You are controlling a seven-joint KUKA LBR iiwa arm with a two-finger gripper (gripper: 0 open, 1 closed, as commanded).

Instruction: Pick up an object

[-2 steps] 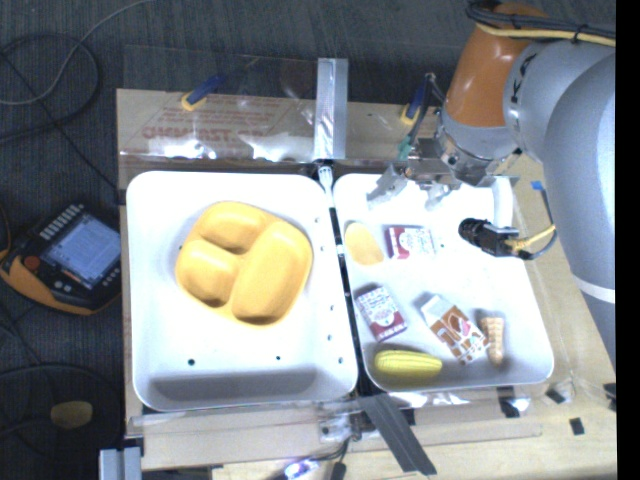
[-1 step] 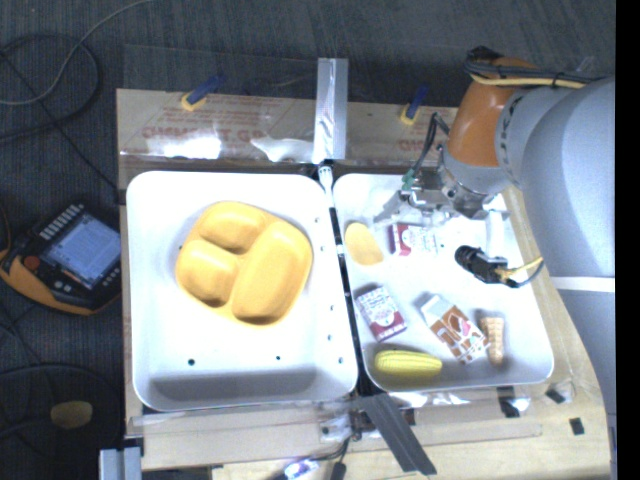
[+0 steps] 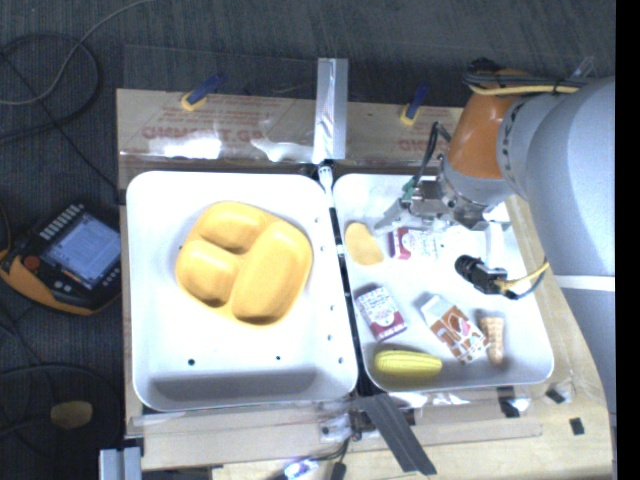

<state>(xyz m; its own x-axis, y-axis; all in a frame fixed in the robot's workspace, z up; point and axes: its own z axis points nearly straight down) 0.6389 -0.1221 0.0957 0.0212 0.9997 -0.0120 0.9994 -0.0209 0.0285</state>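
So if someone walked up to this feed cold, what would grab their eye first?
Probably the big yellow lumpy object filling the middle of the left bin. Next, the grey arm with its orange band reaching in from the right, its gripper low over the back of the right bin, where small items lie scattered, including a corn cob at the front.

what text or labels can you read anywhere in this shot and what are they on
Nothing can be read for certain.
Cardboard sheet behind the bins: faint red print, too washed out to read.
Red and white packet in the right bin: printed front, too small to read.
Orange and white carton in the right bin: printed, blurred.
Small red and white packet below the gripper: print, unreadable.
Handheld controller on the floor: lit screen, too small to read.
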